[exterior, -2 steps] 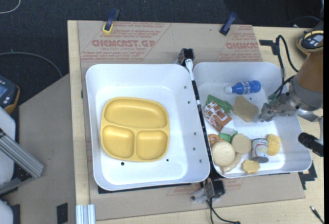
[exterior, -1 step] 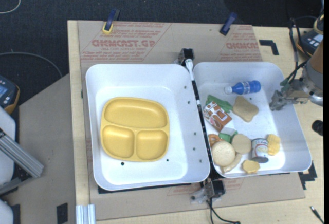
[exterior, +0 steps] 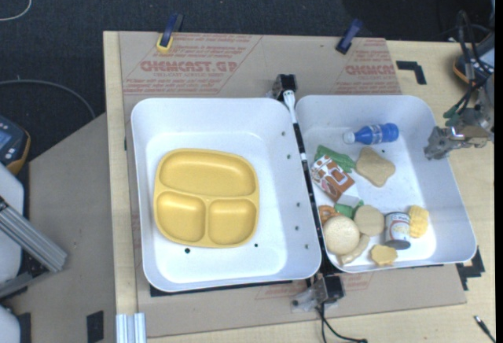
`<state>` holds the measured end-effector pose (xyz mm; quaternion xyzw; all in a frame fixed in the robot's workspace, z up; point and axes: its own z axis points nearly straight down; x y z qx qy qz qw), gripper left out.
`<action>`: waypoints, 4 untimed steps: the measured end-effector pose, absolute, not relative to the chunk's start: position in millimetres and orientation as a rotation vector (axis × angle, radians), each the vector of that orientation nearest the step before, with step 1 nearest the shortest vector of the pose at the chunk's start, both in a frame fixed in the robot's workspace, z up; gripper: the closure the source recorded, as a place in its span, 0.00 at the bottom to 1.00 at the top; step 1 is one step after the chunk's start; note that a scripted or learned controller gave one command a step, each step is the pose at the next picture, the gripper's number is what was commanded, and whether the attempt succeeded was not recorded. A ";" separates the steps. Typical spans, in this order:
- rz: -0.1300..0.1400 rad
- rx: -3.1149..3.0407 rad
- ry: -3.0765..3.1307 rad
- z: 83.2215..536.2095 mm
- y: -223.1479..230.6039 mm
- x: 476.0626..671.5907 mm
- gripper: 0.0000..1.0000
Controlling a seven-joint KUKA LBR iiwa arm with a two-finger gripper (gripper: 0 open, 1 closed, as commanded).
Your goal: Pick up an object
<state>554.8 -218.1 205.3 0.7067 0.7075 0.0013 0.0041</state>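
Note:
The right bin point(exterior: 440, 200) holds several small objects. A blue bottle point(exterior: 372, 134) lies on its side near the back, with a tan bread slice point(exterior: 375, 167) just in front of it. A red-and-white snack packet point(exterior: 331, 174) lies by the bin's left wall. Along the front are a pale round ball point(exterior: 342, 234), a tan disc point(exterior: 368, 219), a small can point(exterior: 398, 228) and yellow pieces point(exterior: 418, 220). My gripper point(exterior: 440, 143) hangs at the right bin's right rim, level with the bottle and about 70 px to its right, with nothing seen in it.
The left bin point(exterior: 149, 176) holds a yellow divided plate point(exterior: 207, 197). Clamps point(exterior: 167, 33) pin the cardboard sheet at the back of the bench. A green scrap point(exterior: 346, 209) and an orange piece point(exterior: 326, 215) lie among the right bin's objects.

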 end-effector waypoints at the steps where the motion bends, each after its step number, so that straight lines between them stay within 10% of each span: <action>1: 0.003 2.216 2.218 226.7 -218.6 555.9 1.00; 4: 0.000 2.219 2.231 220.5 -68.3 524.3 1.00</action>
